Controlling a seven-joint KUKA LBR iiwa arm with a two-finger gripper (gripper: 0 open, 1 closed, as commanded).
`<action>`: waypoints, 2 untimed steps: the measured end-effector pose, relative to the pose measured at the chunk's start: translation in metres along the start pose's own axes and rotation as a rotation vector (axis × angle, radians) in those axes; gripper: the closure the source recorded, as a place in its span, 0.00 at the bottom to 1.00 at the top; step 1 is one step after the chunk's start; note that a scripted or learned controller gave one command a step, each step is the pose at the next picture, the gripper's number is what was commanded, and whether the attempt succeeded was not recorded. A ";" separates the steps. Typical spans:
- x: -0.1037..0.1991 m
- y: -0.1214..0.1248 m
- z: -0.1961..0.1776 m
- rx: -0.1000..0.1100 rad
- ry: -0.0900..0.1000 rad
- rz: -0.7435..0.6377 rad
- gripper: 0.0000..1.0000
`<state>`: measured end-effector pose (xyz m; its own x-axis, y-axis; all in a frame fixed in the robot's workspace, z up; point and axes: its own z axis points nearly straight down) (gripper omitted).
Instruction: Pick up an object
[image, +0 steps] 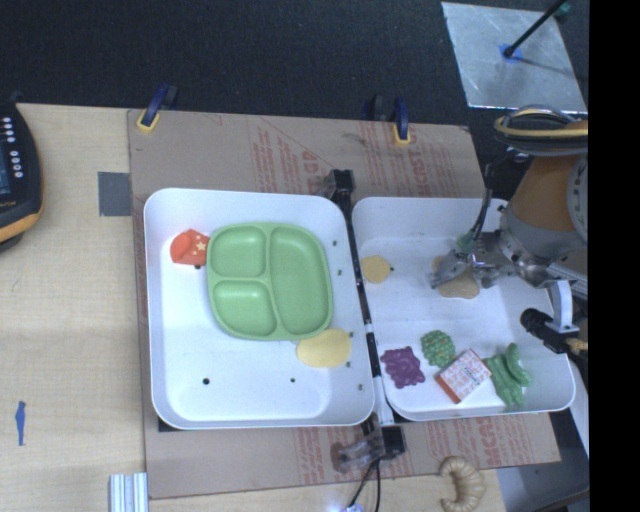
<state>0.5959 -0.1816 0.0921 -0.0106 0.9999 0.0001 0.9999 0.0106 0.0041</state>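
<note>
Gripper (462, 270) is down in the right bin (420, 215), hovering right over the tan piece (461, 289) at about two o'clock from the purple grapes (403, 366), likely lining up a pick, though I cannot tell its grasp state.

Faint red printing runs across the brown cardboard sheet (300, 150) under the two bins, on its upper part and along its lower right edge, but the letters are too small and pale to read. The small red and white packet (463, 375) in the right bin (420, 215) carries print that is also too blurred to make out.
</note>
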 end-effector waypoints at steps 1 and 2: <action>-0.003 -0.004 -0.011 0.007 0.000 0.002 1.00; 0.042 0.028 -0.094 -0.001 0.000 0.002 1.00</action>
<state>0.6231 -0.1391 0.1861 -0.0083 1.0000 -0.0002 1.0000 0.0083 0.0052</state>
